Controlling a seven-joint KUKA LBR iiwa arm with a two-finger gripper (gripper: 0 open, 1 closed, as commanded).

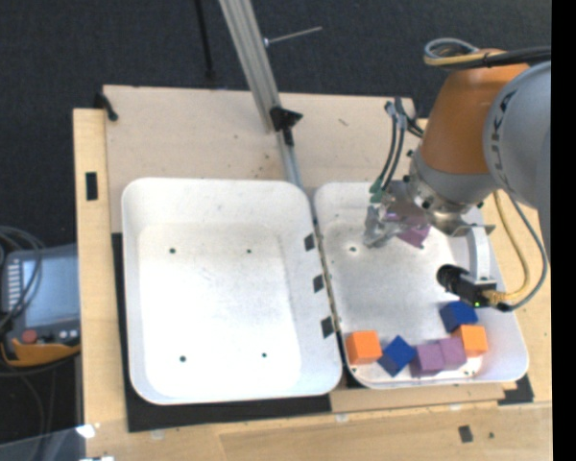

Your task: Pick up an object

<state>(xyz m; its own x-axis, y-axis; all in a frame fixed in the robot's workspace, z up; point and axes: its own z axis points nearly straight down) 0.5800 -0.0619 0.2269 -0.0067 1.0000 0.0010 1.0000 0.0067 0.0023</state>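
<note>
Hovering over the far part of the right bin (341, 209), our hand (389, 227) sits low under the orange wrist, and we see a purple block (412, 230) tucked against it. The block looks to sit between the two fingers, raised a little off the white floor, though the wrist crowds the view and we cannot be sure it is truly clear of the bin. We judge the hand to be closed narrow on that block, since the purple shape hangs right where the fingers meet and not flat among the other pieces.

Moving outward, the remaining blocks lie bunched along the near edge of the same bin: an orange block (364, 346) at the near left corner, a blue block (397, 354) just beside it, a purple pair (440, 355) touching each other, a second orange block (474, 339) and a second blue block (457, 314) toward the right. They sit crowded against the rim, probably because the bin floor slopes or because they were tipped in together, which would make them awkward to reach from above. A black fitting (453, 279) hangs by the arm near them.

The left bin (221, 277) lies alongside, the two rims nearly touching, both resting on the bench (173, 133). A metal post (250, 46) rises from behind.
</note>
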